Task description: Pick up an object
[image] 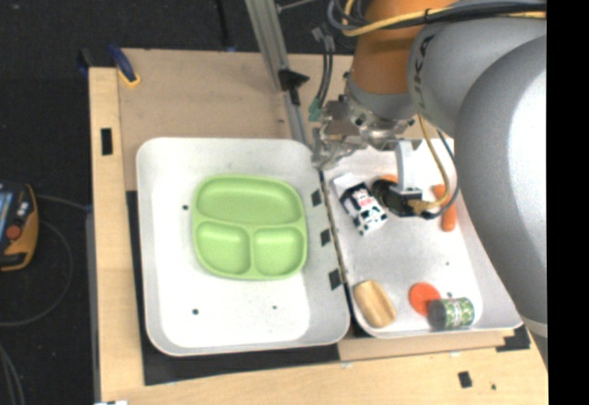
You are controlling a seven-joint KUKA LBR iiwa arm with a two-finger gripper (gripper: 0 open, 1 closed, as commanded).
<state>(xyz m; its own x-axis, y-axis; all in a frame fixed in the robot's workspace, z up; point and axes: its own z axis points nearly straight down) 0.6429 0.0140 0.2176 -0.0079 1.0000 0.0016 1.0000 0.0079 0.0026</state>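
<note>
Nearest the camera, three loose things are sitting along the near end of the right bin (414, 251): a wooden block (374, 302) lying just beside the near-left corner, an orange disc (422, 295) next to it, and a green can (452, 312) on its side touching or almost touching the disc. They are lying scattered as pick targets, none gripped. The left bin (166, 302) is holding one thing, a green plate (248, 226) with three compartments, lying flat near the middle with nothing in it. It is probably too wide and flat for an easy grab. Further back in the right bin a black-and-white toy (365, 207) is lying near the wall shared by the bins, and a small orange piece (448, 215) is showing well to its right, partly covered by the arm. Farthest back, the hand (333, 150) is hanging over the far-left corner of the right bin, close to the shared wall. I cannot tell whether it is open or closed, and nothing is visibly gripped. The toy is lying nearest it, so that is looking like the likely target. Both bins are sitting on the tan surface (212, 99).
</note>
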